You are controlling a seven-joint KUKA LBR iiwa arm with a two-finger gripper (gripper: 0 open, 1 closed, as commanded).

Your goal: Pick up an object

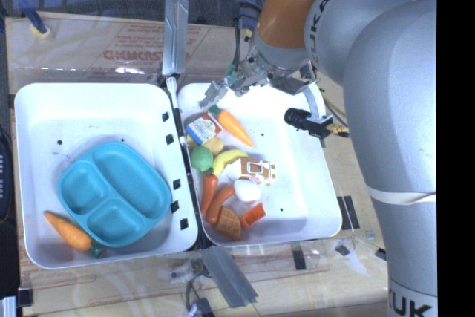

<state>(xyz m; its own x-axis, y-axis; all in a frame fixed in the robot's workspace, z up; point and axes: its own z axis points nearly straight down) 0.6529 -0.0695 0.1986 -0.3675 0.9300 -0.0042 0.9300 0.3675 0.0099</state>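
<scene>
My gripper [213,94] hangs over the far left corner of the right bin [312,182], just above the pile of toy food. Right below it lie a blue and white carton [203,131] and an orange carrot [236,128]. Nearer the front sit a green ball [202,158], a yellow banana [228,158], a white and orange box [257,169], a white egg [247,191], an orange sausage shape [210,193], a brown piece [228,223] and a red piece [253,215]. Nothing is visibly held.
The left bin [44,108] holds a blue divided plate [115,193] and a second carrot [67,230] at its front left corner. A metal divider [175,33] stands between the bins at the back. The arm's bulk covers the right side.
</scene>
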